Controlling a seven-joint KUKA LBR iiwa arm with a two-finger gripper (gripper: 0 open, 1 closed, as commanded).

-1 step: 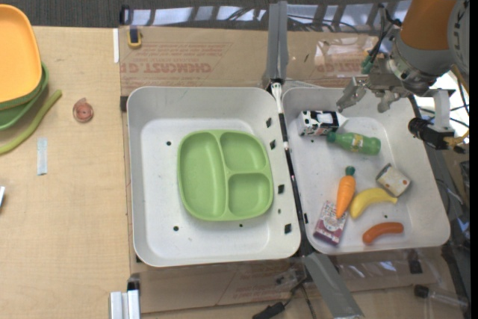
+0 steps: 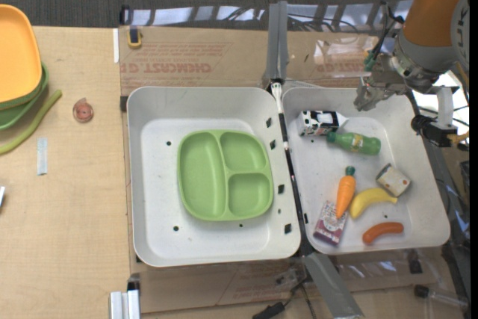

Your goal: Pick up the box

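Hovering gripper at bin's far edge | box well apart, near corner

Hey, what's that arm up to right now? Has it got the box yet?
Gripper above right bin's far edge, holding nothing. Box lies flat at bin's near-left corner, untouched. Carrot touches its top edge.
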